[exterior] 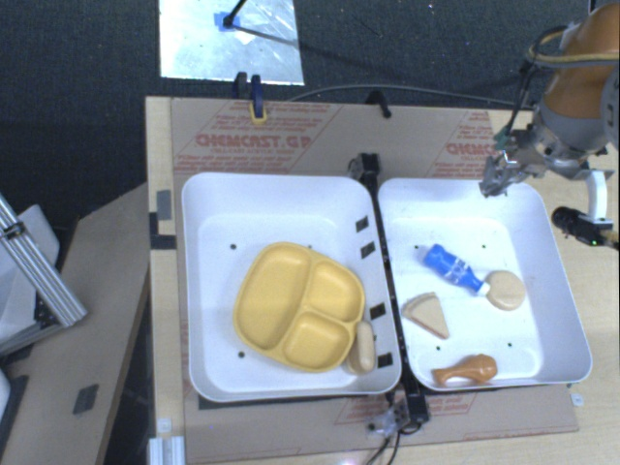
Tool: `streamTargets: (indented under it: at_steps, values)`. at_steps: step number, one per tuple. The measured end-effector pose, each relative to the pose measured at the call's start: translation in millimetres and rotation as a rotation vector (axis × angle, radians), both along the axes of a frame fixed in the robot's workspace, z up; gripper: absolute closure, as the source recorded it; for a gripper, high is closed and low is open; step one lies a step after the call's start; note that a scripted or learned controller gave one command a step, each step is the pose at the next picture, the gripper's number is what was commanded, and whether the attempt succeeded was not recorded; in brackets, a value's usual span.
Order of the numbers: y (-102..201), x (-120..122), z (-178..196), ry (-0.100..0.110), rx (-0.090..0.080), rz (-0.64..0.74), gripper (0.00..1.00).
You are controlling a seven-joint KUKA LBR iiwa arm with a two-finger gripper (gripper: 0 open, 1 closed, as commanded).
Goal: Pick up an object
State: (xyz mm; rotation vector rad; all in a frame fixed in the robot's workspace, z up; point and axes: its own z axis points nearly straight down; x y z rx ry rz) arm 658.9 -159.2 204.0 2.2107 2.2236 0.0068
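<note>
The right bin (542, 260) holds a blue bottle (451, 267), a round tan bun (506, 290), a tan wedge slice (427, 315) and a brown drumstick (465, 369) near the front wall. My gripper (495, 181) hangs over the bin's far rim, above and behind the blue bottle, with nothing seen in it. Its fingertips are small and dark, so their spacing is unclear. The orange-banded arm (581, 76) comes in from the upper right.
The left bin (208, 260) carries a yellow compartment tray (298, 306) with a pale oblong piece (363, 347) at its front right corner. A black divider with clips (380, 260) runs between the bins. A metal frame (34, 269) stands at left.
</note>
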Motion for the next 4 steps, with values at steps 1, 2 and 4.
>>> streamTargets:
  at_steps: [1, 2, 4]
  values:
    - [3, 6, 45, 0.000, 0.000, 0.000, 1.00]
    - [57, -13, 48, 0.006, 0.003, 0.003, 1.00]
    - [143, -69, 45, 0.009, 0.003, 0.003, 1.00]
